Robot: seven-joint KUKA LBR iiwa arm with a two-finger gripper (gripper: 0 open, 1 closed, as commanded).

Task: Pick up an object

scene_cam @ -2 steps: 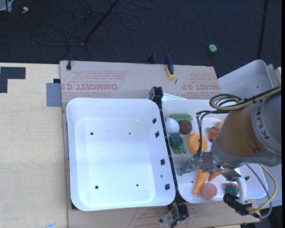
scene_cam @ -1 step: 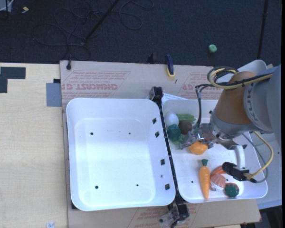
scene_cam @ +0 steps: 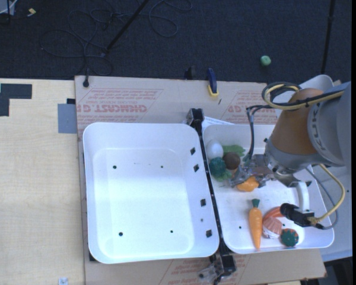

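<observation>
From my station I see the gripper [scene_cam: 249,174] low in the right bin [scene_cam: 320,240], close to that bin's middle and somewhat toward its far edge. An orange, rounded piece [scene_cam: 247,185] lies directly at the fingertips, touching or nearly touching them on the near side. I cannot tell whether the fingers are spread or closed, nor whether that piece sits between them or merely beside them; the wrist and cabling blur that spot.

The right bin carries all the loose items. By its far-left corner, against the divider, there is a white egg-like object [scene_cam: 215,150], with a dark teal lump [scene_cam: 217,167] just on its near side and a brown ball [scene_cam: 231,160] beside both. A green leafy piece [scene_cam: 233,150] lies just beyond the brown ball. Toward the near edge a carrot [scene_cam: 256,222] lies lengthwise, its green top pointing at the gripper. Right of the carrot, near the near-right corner, are an orange-and-white slice [scene_cam: 273,221] and a small green round piece [scene_cam: 289,237], close together. A black-ended cable fitting [scene_cam: 294,213] hangs over that corner.

The left bin [scene_cam: 101,159] shows plain white floor with a few small dark dots. Both bins sit on a brown cardboard sheet [scene_cam: 136,100] on the bench.
</observation>
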